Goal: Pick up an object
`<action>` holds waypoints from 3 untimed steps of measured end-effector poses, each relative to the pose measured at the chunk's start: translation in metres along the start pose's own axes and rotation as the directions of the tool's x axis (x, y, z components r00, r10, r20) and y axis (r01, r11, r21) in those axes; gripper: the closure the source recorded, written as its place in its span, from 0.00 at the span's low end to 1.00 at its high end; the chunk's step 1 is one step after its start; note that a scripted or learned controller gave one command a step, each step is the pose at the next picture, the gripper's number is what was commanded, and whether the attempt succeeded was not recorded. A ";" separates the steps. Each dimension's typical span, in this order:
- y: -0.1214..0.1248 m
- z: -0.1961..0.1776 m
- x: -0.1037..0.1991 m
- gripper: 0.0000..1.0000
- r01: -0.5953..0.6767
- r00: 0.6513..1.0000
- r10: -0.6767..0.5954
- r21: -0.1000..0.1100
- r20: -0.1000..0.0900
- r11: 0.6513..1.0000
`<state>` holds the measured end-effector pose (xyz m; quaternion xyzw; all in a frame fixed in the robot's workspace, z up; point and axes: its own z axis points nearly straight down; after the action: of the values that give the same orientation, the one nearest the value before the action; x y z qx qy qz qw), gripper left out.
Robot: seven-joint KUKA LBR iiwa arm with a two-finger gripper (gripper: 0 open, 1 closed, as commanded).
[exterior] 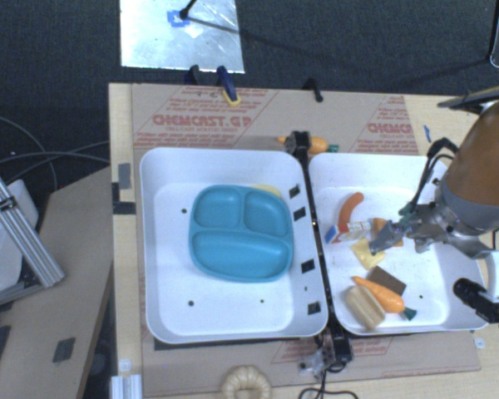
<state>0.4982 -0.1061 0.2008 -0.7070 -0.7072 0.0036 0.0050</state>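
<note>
Over the right bin [424,169], the gripper [388,238] is hovering above the yellow wedge [368,254] (grip state: cannot tell), risking nudging crowded neighbours instead.

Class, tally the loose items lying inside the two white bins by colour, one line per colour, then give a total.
Blue: 1, the divided plate
Orange or red: 2, the sausage and carrot
Yellow: 1, the wedge
Brown: 1, the block
Tan: 1, the bread roll
Total: 6

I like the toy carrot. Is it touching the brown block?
Touching. The camera view shows the carrot lying right against the lower edge of the brown block, with no white bin floor visible between them.
</note>
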 end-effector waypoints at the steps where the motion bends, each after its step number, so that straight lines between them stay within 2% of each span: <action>1: 0.003 -0.006 0.000 0.00 0.003 1.000 -0.003 -0.013 0.002 1.000; 3: -0.003 0.107 0.007 0.00 0.001 1.000 -0.001 -0.010 0.001 1.000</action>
<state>0.4937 -0.0993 0.0944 -0.7067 -0.7075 0.0004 0.0011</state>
